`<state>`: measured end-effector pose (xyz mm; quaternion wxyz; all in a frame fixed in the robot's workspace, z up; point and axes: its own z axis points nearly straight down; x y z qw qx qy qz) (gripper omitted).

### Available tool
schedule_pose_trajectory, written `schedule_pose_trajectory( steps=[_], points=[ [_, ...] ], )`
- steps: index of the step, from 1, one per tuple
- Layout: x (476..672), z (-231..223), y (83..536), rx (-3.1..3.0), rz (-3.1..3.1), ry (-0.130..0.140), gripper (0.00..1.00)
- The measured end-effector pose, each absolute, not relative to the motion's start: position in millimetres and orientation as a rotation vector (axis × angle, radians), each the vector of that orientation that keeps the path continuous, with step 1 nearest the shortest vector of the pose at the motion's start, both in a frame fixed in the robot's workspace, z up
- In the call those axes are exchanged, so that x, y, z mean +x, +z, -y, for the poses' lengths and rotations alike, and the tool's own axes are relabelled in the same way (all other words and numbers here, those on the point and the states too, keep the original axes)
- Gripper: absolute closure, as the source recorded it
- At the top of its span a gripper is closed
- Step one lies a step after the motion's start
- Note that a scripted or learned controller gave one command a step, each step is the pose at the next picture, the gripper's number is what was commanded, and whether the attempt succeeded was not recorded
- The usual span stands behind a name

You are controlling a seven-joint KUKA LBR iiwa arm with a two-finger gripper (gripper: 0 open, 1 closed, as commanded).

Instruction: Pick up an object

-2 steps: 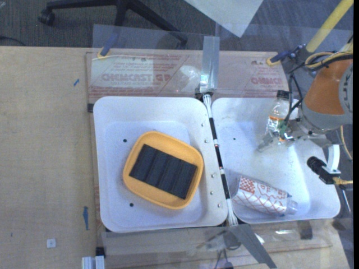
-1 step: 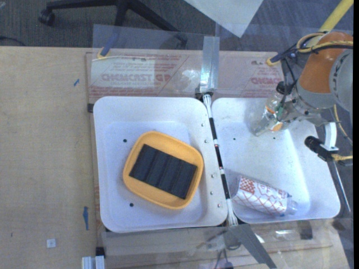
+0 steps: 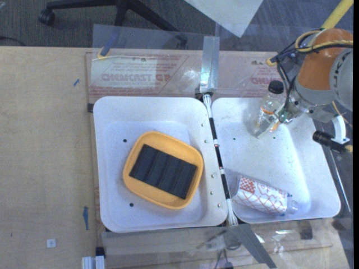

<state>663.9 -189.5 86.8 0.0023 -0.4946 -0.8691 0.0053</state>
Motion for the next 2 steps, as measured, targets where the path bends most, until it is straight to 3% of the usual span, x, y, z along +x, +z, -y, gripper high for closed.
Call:
schedule_pose_trajectory(
  steps=[1, 2],
  points=[
    [663.6, 189.2, 97.1, -1.548, 2.725, 0.021, 1.0],
    [665.1, 107.9, 199.5, -1.729, 2.628, -0.003, 1.0]
  ],
)
